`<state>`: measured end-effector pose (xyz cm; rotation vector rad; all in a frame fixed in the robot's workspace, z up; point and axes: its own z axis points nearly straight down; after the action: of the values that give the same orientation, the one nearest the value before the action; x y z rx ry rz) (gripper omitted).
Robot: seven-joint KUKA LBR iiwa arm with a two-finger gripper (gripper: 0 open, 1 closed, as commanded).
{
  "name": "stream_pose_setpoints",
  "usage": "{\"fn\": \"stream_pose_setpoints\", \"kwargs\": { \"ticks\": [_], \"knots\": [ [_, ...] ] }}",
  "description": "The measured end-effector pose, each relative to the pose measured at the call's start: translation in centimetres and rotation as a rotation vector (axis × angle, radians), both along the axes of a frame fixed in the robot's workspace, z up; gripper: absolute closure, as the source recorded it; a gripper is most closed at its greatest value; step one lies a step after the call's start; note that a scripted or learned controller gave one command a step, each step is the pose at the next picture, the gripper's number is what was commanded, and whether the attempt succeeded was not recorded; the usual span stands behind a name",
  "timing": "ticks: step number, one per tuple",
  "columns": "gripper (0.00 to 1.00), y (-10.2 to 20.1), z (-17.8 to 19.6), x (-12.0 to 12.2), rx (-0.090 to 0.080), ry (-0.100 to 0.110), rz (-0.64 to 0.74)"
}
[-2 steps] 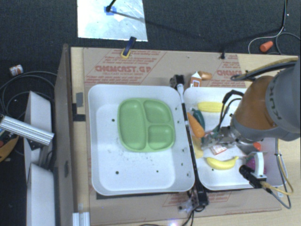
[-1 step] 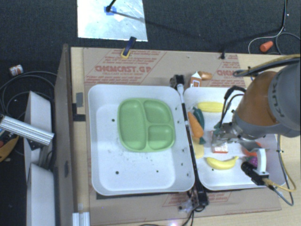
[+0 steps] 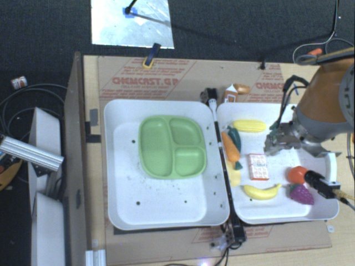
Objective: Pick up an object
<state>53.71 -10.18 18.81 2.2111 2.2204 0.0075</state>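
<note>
Gripper [image 3: 275, 142] over right bin [image 3: 277, 218] — corn [image 3: 249, 126] | carton [image 3: 258, 167] | carrot [image 3: 231, 147] near

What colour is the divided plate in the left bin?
Light green; the divided plate shows clearly in the camera view.

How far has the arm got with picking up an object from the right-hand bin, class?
Done: the grey two-finger gripper has reached into the right white bin. In hand: nothing visible between its fingers; it sits above the small red-and-white carton. Left: grasping and lifting. The yellow banana, corn cob, carrot, red tomato and purple grapes all lie in the bin.
</note>
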Motion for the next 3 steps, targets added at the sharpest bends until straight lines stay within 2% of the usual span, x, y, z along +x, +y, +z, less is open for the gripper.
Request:
{"fn": "stream_pose_setpoints", "kwargs": {
  "ticks": [1, 2, 3],
  "knots": [
    [0.00, 0.1, -0.5, -0.2, 0.002, 0.007, 0.000],
    [0.00, -1.7, -10.7, -4.3, 0.004, 0.011, -0.008],
    [0.00, -4.0, -10.4, -3.3, 0.001, 0.006, -0.004]
  ]
}}
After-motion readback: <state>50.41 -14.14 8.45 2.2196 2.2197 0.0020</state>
